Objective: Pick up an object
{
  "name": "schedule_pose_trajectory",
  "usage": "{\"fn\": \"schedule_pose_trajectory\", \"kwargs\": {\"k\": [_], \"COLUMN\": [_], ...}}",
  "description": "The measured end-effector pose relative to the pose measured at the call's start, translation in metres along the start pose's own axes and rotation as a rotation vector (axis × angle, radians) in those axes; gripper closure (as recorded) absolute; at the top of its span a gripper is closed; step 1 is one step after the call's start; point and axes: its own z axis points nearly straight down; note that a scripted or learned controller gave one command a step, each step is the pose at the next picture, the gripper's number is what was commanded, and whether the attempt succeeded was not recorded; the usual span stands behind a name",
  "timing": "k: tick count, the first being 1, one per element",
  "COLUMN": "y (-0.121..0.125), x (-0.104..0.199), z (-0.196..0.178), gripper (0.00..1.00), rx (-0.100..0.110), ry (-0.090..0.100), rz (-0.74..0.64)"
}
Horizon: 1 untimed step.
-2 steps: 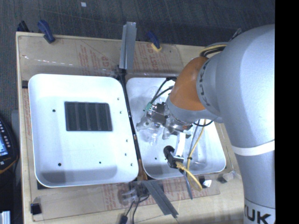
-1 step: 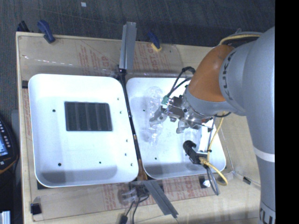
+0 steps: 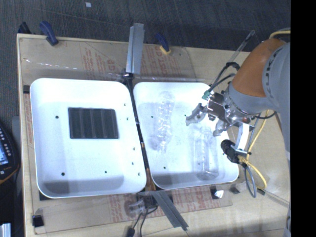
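Observation:
Two clear plastic bottles lie in the right bin (image 3: 173, 179). One bottle (image 3: 162, 121) stretches lengthwise left of the bin's centre. The other bottle (image 3: 205, 156) lies near the right wall, reaching toward the front. My gripper (image 3: 203, 126) hangs over the right part of this bin, just above the far end of the right-hand bottle. Its fingers are spread open and nothing shows between them. A dark grey ribbed rectangular block (image 3: 93, 123) rests flat in the left bin (image 3: 44, 98).
A metal bar (image 3: 135, 48) stands at the back between the bins, with blue clamps (image 3: 48, 32) along the bench's far edge. Cables (image 3: 249, 174) hang from the arm beside the right bin's front right corner.

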Motion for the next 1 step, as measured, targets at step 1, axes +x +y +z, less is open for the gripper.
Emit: {"fn": "schedule_pose_trajectory", "kwargs": {"k": [1], "y": [-0.0445], "x": [0.04], "z": [-0.0747], "gripper": [0.0], "rx": [-0.002], "ry": [0.001], "rz": [-0.06]}}
